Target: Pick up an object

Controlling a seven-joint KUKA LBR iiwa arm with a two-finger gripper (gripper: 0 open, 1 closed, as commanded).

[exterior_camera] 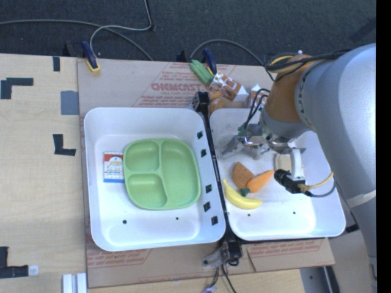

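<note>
In the right bin (317, 215), near its left wall, lie a yellow banana (240, 198), an orange carrot with a green top (261, 180) and a brown bread-like piece (242, 173). My gripper (239, 143) hangs low over the upper left part of that bin. It is just above the brown piece and apart from it. The grey arm with its orange band (287, 99) covers the bin's upper right. Nothing shows in the gripper.
The left bin (91, 163) holds a green divided plate (162, 173) and a small printed box (113, 166) beside it. Behind the bins, on the cardboard, lie a green object (201, 72) and a brown packet (225, 89). Black clips line the wall between the bins.
</note>
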